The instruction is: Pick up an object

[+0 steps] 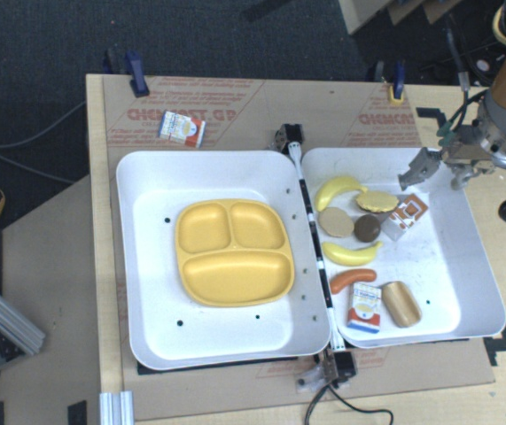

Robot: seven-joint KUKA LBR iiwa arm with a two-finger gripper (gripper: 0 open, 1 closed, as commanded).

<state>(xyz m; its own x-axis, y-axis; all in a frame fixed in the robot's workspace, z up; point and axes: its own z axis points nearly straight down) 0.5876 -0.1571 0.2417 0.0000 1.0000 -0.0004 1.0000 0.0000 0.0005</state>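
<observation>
The bench (226, 104) is a brown board with red print along its far edge; the letters are too faint to read with certainty. Two blue clamps (136, 73) grip that edge, one at each far corner. On the board sit two white bins. The left bin (146, 202) holds one yellow tray (233, 252) with three compartments, lying flat near the middle. The right bin (465, 264) holds the small things, crowded on its left side: two bananas, one (338, 189) at the far end and one (352, 253) nearer the middle; a tan disc (335, 223) between them; a burger (377, 203) just beside a dark brown ball (368, 228); a small carton (406, 214) with orange and white faces; a sausage (353, 279); a white, red and blue box (365, 307), print illegible; and a bread roll (400, 304) beside it. One more small box (182, 128), red and white, lies on the bare board beyond the left bin.

The gripper (439, 168) hangs over the far right part of the right bin, just above the carton, fingers spread apart with nothing between them.
</observation>
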